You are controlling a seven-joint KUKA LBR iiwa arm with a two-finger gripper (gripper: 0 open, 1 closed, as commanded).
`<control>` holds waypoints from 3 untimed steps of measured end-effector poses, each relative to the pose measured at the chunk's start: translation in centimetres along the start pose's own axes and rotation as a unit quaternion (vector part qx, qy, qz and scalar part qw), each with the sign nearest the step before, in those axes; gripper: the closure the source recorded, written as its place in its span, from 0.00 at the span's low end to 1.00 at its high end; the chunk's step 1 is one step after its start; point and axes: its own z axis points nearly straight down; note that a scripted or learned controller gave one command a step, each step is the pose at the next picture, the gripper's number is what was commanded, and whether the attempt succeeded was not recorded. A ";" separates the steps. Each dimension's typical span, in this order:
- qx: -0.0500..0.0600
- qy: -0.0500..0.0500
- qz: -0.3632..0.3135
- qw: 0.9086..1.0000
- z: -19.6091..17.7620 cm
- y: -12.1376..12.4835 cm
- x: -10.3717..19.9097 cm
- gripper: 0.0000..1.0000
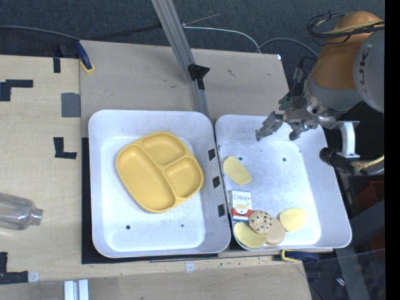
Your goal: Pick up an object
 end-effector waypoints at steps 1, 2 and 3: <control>0.000 0.001 -0.002 1.000 -1.0 0.0 0.2 1.00; 0.003 0.001 0.000 1.000 -0.1 -9.5 6.3 1.00; -0.004 0.000 0.000 1.000 -18.2 -12.0 8.6 1.00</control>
